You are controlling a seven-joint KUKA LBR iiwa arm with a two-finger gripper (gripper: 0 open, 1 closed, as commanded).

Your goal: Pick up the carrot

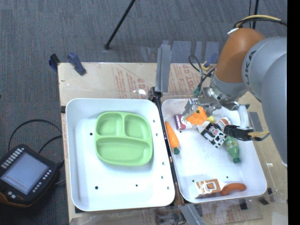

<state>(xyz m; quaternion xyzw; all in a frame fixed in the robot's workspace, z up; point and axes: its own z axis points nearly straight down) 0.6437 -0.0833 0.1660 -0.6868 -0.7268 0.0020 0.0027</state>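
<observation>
- The carrot point(172, 137) is seen lying in the right bin point(255, 172), close against its left wall, green end pointing down.
- The gripper point(199, 108) is held over the bin's upper part, above an orange item point(196, 117); whether the fingers are spread cannot be told.
- The approach step is judged to be in hand; nothing is gripped.
- A shift left and down over the carrot is called for next.

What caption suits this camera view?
Pincer over the right bin; carrot lies at its left wall.
</observation>
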